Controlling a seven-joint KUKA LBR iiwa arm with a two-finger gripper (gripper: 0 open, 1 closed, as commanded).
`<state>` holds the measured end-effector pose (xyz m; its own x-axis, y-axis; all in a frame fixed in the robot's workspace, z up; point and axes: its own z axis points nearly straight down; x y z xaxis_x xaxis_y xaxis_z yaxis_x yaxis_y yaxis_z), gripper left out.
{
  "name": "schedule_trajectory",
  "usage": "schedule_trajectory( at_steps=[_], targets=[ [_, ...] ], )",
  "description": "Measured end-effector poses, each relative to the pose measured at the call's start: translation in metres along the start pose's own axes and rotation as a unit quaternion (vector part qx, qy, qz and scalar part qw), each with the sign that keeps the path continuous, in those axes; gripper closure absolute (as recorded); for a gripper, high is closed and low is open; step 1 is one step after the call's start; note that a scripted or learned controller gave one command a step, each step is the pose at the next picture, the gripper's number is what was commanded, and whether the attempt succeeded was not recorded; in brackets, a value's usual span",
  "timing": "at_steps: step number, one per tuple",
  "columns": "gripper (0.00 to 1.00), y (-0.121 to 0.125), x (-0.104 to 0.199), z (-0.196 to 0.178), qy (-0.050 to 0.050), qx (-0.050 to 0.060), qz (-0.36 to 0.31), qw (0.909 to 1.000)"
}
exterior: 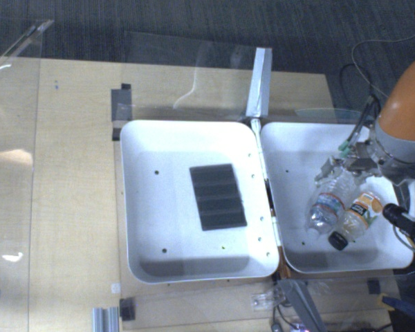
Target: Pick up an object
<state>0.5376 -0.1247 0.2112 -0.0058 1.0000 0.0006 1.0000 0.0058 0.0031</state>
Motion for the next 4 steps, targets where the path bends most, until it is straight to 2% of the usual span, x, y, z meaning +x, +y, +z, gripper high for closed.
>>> schedule_trajectory(
  at_steps=[1, 2, 3, 4],
  targets=[
    [0.0, -0.01, -0.026, 0.11, -0.001, -0.002, -0.027, 0.9996],
    [0.0, 0.055, -0.014, 0.122, -0.001, -0.004, -0.058, 0.9983],
    [0.0, 0.124, -0.015, 0.126, 0.004, 0.017, -0.191, 0.9814],
    [0.0, 0.109, -0.069, 0.126, 0.001, 0.004, -0.174, 0.9847]
  ],
)
